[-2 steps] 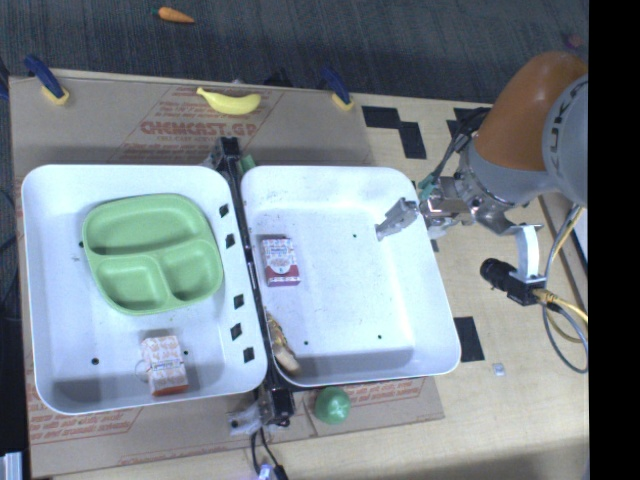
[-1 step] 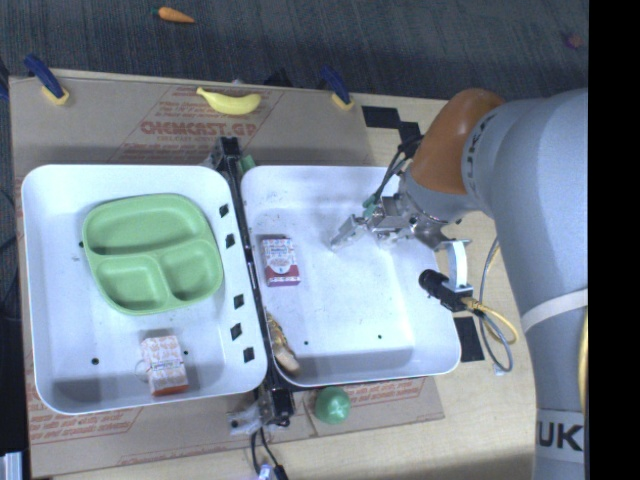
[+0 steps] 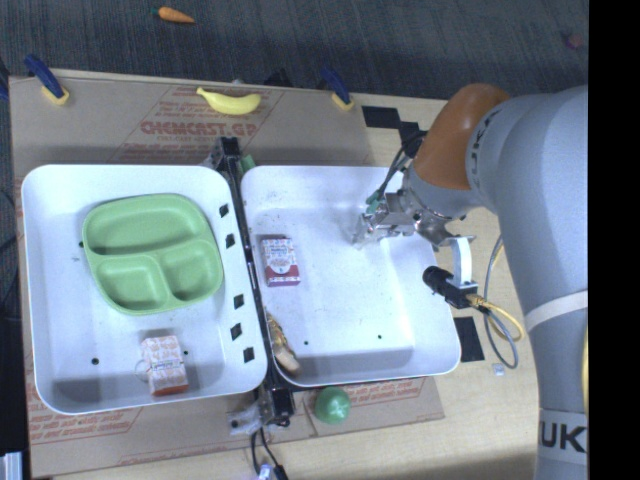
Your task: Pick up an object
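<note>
- Left bin (image 3: 40, 268): white, shallow. Green divided tray (image 3: 150, 253) lies in its far-middle part.
- Small red-and-white packet (image 3: 163, 364) rests on the left bin's floor, near side, just nearer than the tray and apart from it.
- Yellow banana (image 3: 229, 100) lies on the cardboard-covered surface (image 3: 120, 118), beyond the bins' far edge.
- Orange carrot-like item (image 3: 176, 14) sits on the dark floor farther off.
- Right bin (image 3: 340, 358): red packet (image 3: 280, 260) lies flat on its left side, close to the divider between bins, well apart from the claw.
- Tan object (image 3: 282, 350) sits at the right bin's near-left corner, against the divider; its kind is unclear.
- Green ball (image 3: 332, 404) rests on the surface just outside the right bin's near rim.
- Claw (image 3: 372, 224) is low over the right bin's far-right part, pointing left. Nothing visible between its fingers; whether they are wide or narrow, cannot tell.
- Grey arm (image 3: 530, 188) with orange band enters from the right.
</note>
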Robot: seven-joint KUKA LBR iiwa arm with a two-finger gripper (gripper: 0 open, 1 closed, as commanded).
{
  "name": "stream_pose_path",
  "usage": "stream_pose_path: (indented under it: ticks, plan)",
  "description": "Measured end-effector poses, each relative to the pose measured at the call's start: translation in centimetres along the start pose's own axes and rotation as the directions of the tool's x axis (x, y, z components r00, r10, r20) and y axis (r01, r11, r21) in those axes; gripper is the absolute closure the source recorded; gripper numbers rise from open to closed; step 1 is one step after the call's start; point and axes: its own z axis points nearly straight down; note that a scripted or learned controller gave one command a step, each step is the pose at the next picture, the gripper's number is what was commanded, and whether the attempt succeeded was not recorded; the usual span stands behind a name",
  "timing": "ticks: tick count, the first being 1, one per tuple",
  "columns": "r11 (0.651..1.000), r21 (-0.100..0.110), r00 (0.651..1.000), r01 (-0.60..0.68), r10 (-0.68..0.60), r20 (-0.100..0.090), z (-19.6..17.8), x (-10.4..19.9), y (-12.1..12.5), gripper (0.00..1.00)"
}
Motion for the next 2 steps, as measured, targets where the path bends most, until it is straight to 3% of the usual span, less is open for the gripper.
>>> stream_pose_path:
  ticks: [1, 2]
  plan:
    - [1.000, -0.003, 1.000, -0.008, 0.008, -0.001, -12.09, 1.10, -7.28, 1.00]
    - [1.000, 0.000, 1.000, -0.007, 0.007, -0.002, -11.97, 1.16, -7.33, 0.00]
